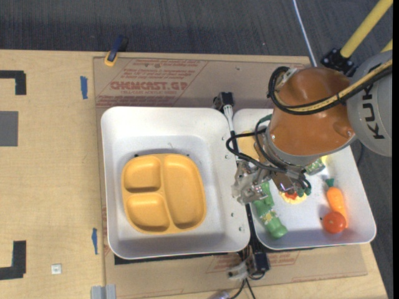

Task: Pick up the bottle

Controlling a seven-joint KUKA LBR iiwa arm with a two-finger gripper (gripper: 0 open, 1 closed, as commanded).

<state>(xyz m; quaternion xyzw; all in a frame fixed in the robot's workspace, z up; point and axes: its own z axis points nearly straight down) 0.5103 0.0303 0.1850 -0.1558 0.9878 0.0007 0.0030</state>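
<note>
Here the hand (254,189) is seen lowered into the right bin (358,229), at the frame's lower middle; whether it is spread or pressed together cannot be told. The bottle (269,215), green, glossy plastic, lies directly below the hand in the frame, long axis slanting toward the lower right. A compartmented yellow tray (163,192) rests in the left bin (118,167).

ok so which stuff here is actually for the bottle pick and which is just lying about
For the job:
- green bottle, lying in the right bin
- tool, low over the bottle's upper end

Just lying about:
- yellow divided tray in the left bin
- toy carrot
- tomato
</note>
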